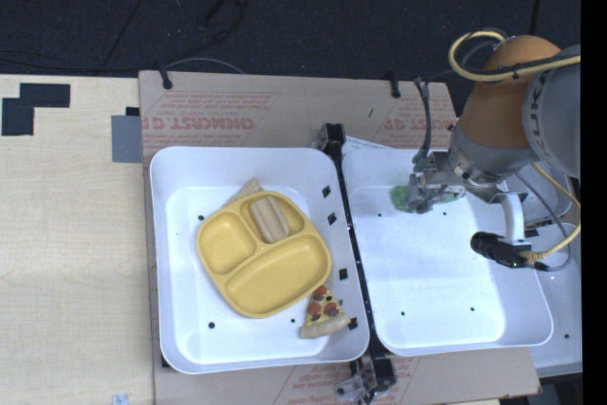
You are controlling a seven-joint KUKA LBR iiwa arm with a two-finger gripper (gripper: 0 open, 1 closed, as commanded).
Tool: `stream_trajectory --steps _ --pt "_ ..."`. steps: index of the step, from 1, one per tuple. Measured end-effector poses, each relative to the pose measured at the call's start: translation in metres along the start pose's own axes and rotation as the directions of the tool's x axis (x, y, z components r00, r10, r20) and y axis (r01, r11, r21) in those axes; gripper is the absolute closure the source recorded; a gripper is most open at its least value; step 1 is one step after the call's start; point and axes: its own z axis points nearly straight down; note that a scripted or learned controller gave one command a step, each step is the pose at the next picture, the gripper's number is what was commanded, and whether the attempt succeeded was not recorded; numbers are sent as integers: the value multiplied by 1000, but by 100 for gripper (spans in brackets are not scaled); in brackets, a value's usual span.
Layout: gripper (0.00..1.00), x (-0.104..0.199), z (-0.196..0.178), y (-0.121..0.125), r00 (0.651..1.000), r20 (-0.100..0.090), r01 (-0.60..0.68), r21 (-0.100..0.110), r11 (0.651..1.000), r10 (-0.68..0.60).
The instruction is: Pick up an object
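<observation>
The grey arm's two-finger gripper (pixel 424 193) is low in the right shallow white bin (pixel 455 318), its tip touching a small green object (pixel 405 198) just to its left, while a yellow sectioned plastic plate (pixel 261 261) lies well left in the other bin.

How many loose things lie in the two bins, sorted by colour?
Yellow: 1, the divided plate
Tan: 1, the bread roll on the plate
Mixed tan and red: 1, the pizza slice
Green: 1, the small thing by the hand
Total: 4
</observation>
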Motion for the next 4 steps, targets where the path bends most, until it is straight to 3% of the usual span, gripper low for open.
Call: stream_trajectory --steps 1,2,4 --pt "100 -3 -63 2 1000 1 0 -3 1000 0" --pt "100 -4 -62 2 1000 0 0 2 1000 0" --pt "100 106 -60 -2 1000 -2 4 5 1000 -4"
